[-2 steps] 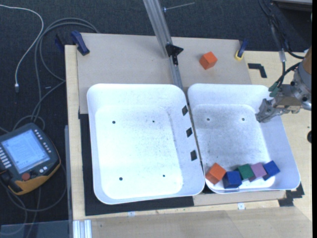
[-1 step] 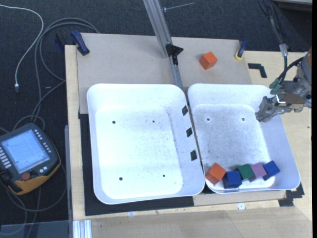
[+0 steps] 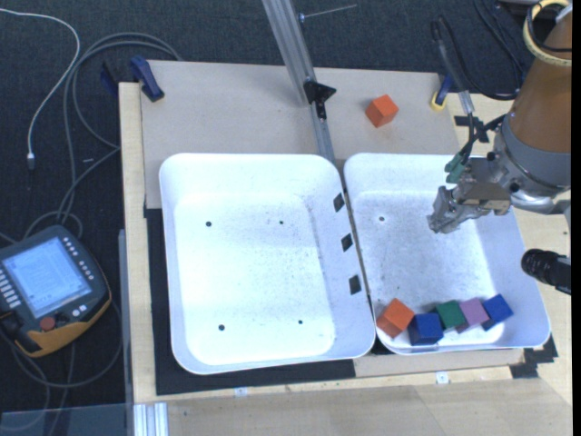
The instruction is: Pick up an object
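Note:
Along the near edge of the right bin (image 3: pixel 399 243) lies a row of blocks: an orange one (image 3: pixel 395 316), a blue one (image 3: pixel 425 328), a green one (image 3: pixel 450 315), a pink one (image 3: pixel 474 312) and another blue one (image 3: pixel 497 309). My gripper (image 3: pixel 442 218) hangs over the upper right part of that bin, well behind the row. I see nothing between its fingers. Their spacing is unclear from this angle.
The left bin (image 3: pixel 245 262) lies beside the right one. An orange cube (image 3: pixel 382 110) rests on the bench behind the bins. A metal pole (image 3: pixel 289 34) slants across the back. A teach pendant (image 3: pixel 45 284) lies off the bench at left.

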You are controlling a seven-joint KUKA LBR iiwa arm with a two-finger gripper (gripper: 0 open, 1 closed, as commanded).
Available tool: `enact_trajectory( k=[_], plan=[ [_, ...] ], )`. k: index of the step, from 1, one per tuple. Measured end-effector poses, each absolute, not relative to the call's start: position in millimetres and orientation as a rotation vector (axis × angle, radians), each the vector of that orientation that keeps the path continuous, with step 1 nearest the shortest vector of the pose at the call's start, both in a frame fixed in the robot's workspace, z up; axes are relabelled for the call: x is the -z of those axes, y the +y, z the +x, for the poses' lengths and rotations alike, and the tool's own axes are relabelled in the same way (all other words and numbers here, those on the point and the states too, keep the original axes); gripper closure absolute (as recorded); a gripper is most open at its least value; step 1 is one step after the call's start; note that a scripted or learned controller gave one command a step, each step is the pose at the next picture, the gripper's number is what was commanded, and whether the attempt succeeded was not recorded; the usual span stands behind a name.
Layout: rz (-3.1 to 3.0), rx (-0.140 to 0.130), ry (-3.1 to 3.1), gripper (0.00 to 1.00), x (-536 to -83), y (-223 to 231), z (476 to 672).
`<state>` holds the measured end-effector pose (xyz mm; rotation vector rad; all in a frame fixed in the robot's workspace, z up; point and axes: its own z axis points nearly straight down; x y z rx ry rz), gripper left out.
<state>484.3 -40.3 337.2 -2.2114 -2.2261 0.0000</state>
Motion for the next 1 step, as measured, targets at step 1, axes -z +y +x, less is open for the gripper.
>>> enact_trajectory(
  k=[1],
  plan=[
    [-2.222, -0.009, -2.212, 1.00, -228.1, -109.5, 518.5]
  ],
)
